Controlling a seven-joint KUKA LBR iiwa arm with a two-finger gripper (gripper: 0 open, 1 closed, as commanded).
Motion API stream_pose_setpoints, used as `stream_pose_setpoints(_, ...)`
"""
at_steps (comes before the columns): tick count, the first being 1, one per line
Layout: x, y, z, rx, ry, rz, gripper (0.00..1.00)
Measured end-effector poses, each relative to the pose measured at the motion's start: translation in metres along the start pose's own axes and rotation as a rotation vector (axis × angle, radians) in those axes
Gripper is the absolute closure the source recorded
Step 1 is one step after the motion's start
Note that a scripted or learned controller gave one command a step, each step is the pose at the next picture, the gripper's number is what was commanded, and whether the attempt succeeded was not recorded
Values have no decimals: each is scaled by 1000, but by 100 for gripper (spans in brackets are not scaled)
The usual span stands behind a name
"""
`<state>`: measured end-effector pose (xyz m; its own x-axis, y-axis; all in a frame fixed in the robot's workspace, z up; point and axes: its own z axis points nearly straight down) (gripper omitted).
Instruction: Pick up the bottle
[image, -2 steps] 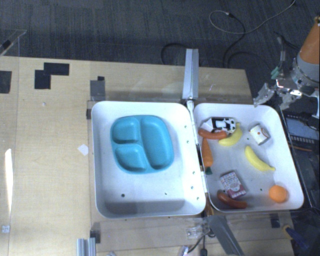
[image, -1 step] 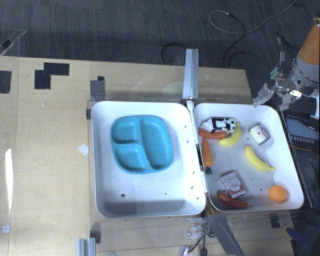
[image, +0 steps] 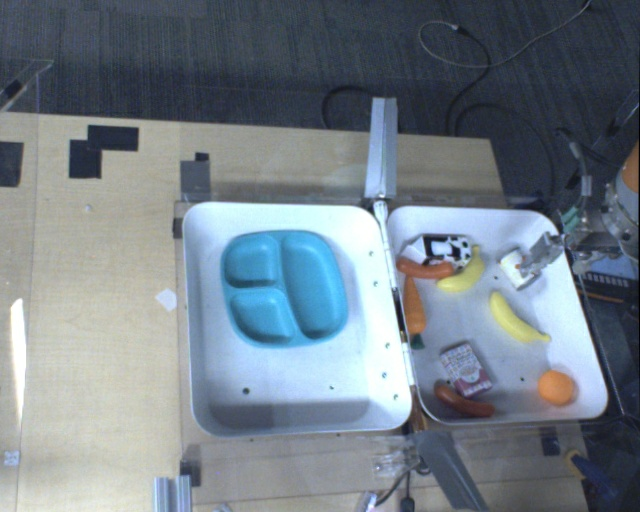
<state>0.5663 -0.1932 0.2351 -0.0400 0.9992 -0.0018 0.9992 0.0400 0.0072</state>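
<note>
Two white bins sit side by side on the bench. The left bin holds a blue plate with three compartments, lying near the middle.

The right bin holds a scatter of small things. At its top left lies a small black-and-white item — possibly the bottle, though it is too small to tell, so I cannot say for sure where the bottle is. Just below it lies a red sausage, touching or nearly touching a yellow banana to its right. A carrot lies along the left wall, pointing up and down the view. A second banana lies tilted near the middle. Lower down sits a small printed box, with another sausage just below it. An orange rests in the bottom right corner.

The gripper reaches in from the right, over the upper right part of the right bin, well apart from the black-and-white item. Its tip shows as a pale block close to the bin floor — whether the pincer is spread or pressed together cannot be told, and nothing shows between its tips.
</note>
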Motion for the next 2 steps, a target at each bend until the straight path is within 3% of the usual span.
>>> stream_pose_setpoints(1,-12,-37,-202,-1,-2,137,0)
stream_pose_setpoints(2,6,-55,-202,0,-1,-97,0)
